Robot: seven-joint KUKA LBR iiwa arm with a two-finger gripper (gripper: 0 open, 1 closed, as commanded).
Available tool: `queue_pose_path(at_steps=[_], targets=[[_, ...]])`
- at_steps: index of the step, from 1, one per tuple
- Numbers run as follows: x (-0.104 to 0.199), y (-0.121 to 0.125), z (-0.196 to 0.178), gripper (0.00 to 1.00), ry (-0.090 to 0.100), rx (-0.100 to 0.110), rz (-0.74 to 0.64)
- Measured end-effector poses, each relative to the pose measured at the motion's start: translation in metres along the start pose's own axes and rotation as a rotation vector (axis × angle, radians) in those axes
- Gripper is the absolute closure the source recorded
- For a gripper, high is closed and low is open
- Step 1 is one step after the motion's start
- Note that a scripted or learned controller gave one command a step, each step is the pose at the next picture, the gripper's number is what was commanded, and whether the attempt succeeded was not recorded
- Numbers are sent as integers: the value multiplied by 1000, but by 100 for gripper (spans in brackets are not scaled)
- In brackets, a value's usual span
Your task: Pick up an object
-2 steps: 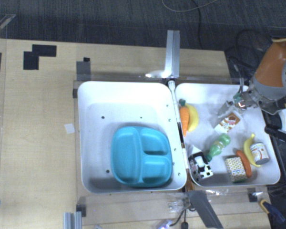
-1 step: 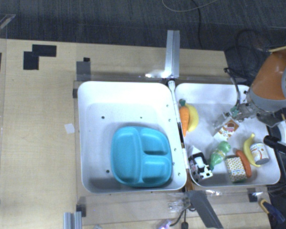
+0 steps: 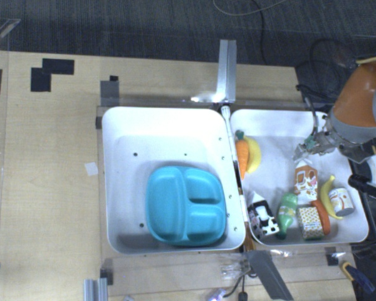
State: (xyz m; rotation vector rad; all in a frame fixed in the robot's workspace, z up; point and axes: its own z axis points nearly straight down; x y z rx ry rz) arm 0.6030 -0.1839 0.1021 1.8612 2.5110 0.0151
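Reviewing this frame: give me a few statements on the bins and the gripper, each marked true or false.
1. The blue tray lies in the left bin. True.
2. The carrot lies by the right bin's far right wall. False: it lies by the left wall, beside the divider.
3. The gripper hangs over the right bin. True.
4. The green bottle sits in the left bin. False: it is in the right bin.

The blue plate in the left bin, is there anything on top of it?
Nothing lies on the blue plate; its three compartments look bare. It rests on the left bin floor, and whatever is beneath it is covered.
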Motion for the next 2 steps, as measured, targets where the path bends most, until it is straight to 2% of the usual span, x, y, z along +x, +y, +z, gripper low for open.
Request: queue_pose_path(at_steps=[1,2], targets=[[0,0,0,0,0,0,0],[3,-42,11,0,1,5,-381]])
